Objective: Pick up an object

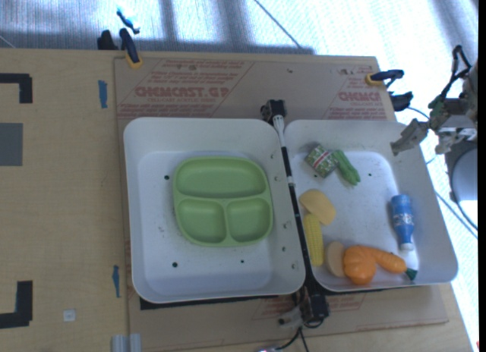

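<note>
Two shallow white bins sit side by side on a wooden bench. The left bin [144,214] holds a green divided plate [222,199] lying flat near its middle. The right bin [434,225] holds several toy foods: a small green-labelled packet [321,160] touching a green pepper [348,167] near the top, a pale yellow chip [318,205] above a corn cob [314,240] along the left wall, an orange carrot [370,262] at the bottom, and a blue bottle [402,222] lying toward the right. The gripper [410,136] hovers over the right bin's upper right rim, holding nothing; whether it is spread or pressed together I cannot tell.
</note>
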### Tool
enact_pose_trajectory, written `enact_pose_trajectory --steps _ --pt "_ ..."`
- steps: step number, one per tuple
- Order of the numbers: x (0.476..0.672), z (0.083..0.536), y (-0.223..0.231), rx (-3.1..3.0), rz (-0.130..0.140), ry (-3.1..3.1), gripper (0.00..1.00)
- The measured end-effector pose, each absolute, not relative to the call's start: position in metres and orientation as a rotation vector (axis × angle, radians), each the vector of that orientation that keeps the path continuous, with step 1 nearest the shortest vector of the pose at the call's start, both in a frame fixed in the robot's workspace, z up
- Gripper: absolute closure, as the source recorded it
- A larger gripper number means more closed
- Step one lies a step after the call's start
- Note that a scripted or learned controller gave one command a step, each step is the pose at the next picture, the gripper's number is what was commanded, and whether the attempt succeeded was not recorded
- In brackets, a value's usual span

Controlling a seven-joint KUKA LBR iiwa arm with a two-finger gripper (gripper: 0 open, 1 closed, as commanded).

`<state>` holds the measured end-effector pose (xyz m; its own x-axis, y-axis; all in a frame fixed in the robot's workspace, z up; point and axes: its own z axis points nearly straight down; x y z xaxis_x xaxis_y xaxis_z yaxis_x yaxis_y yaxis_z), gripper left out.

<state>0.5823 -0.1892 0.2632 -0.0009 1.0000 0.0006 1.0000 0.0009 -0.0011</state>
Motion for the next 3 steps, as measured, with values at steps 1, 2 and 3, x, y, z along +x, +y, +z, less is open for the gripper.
enact_pose_trajectory --steps 1,2,3 --pt "0.547 0.116 -0.198 -2.220 0.002 -2.219 0.00" --pt "0.550 0.094 -0.209 -2.205 -0.016 -2.223 0.00" --pt "0.549 0.103 -0.213 -2.214 -0.008 -2.226 1.00"
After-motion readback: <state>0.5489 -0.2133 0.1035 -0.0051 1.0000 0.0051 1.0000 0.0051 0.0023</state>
